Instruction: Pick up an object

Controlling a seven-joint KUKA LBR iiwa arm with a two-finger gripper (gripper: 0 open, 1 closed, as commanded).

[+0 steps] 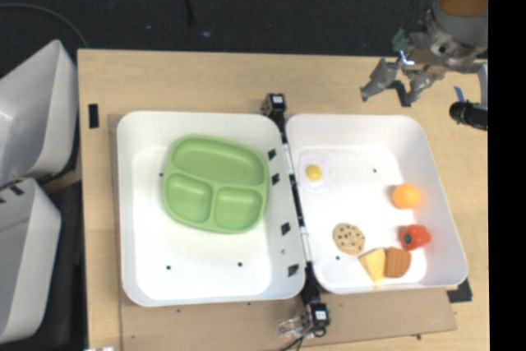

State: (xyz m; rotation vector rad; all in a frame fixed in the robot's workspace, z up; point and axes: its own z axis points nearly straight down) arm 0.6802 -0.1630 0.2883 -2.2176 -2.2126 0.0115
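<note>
Well below the gripper, fingers spread apart and holding nothing, orange ball in the right bin, tomato beyond it

Robot lab, bench, twin white bins

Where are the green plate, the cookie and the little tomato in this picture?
green plate (215, 184): camera view, on the ridge between its compartments.
cookie (348, 238): camera view, middle of its face.
tomato (416, 237): camera view, on its red body.
</note>
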